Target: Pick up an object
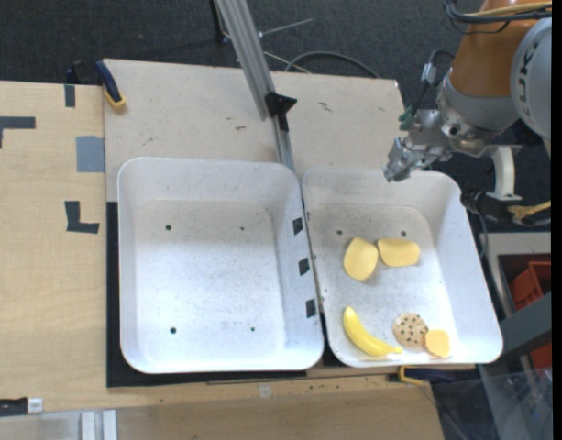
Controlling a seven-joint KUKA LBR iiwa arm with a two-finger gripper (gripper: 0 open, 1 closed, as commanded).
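- Wooden bench (42, 273) carries two shallow white bins side by side.
- Nearest in the right bin (468, 246): a banana (365, 335), a speckled cookie (410, 329) and a small orange piece (437, 343).
- Mid-bin, two pale yellow lumps (380, 256) touch.
- Left bin (134, 246) sits bare alongside.
- Farthest back, the gripper (397, 169) hangs over the right bin's rear rim; whether it is parted or closed cannot be told.

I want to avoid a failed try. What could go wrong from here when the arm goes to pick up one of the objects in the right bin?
1. The two pale yellow pieces lie touching, so the gripper might push one while closing on the other.
2. The banana, cookie and orange piece crowd the near wall of the right bin; fingers may hit that wall.
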